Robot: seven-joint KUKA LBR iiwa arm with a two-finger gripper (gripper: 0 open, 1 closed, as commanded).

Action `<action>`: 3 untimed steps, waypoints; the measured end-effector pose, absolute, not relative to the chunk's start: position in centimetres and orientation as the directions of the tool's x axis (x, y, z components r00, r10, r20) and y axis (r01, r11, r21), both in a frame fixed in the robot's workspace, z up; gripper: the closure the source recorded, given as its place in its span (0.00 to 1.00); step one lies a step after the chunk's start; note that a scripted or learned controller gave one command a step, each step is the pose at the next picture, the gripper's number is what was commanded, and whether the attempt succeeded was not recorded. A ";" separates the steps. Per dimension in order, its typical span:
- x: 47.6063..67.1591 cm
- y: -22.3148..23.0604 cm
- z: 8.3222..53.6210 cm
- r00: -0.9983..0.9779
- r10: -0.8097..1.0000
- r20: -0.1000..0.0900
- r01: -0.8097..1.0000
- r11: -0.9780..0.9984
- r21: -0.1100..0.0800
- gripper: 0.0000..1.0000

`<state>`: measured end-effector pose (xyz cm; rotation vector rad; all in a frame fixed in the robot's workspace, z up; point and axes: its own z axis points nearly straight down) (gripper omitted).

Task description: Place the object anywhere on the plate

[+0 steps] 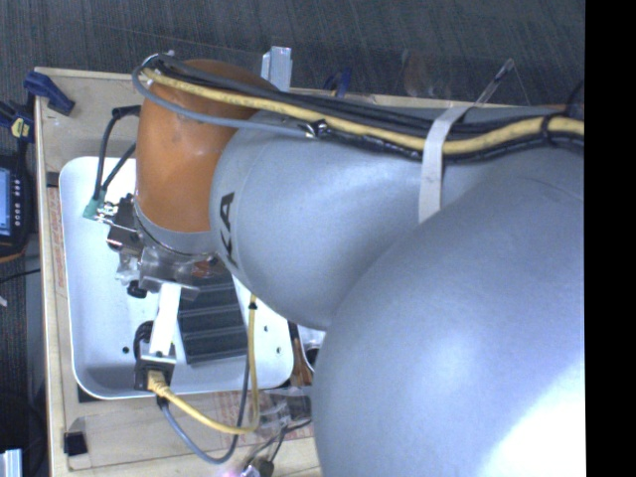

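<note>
In the camera view, the grey arm (397,266) reaches in from the right and takes up most of what we can see, because its elbow rises close under the lens. Its orange band (179,157) sits over the white bin (84,266) on the view's left side, and the wrist below it points down into that bin. We judge that the program has brought the tool there either to pick something up or to set it down.

The gripper (209,321) hangs low over the bin's near half, its ribbed dark body seen from above. That body hides whatever lies beneath it, so we cannot tell whether the gripper is wide, narrow or holding anything.

We cannot tell where the object or the plate lies either. The bare part of the bin floor at the view's left is plain white, and the arm covers the rest of the bench (60,97), including nearly all of the second bin.

We therefore read this as a reach into the left-hand bin and cannot judge how far the task has come.
</note>
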<state>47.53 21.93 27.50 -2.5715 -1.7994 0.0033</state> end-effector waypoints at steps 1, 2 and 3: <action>47.6 10.7 26.7 0.320 0.947 -0.001 0.947 -0.320 -0.006 1.00; 55.2 12.1 26.3 -0.044 0.999 0.001 0.999 0.044 -0.003 1.00; 48.9 15.8 10.1 0.049 0.999 -0.002 0.999 -0.049 -0.007 1.00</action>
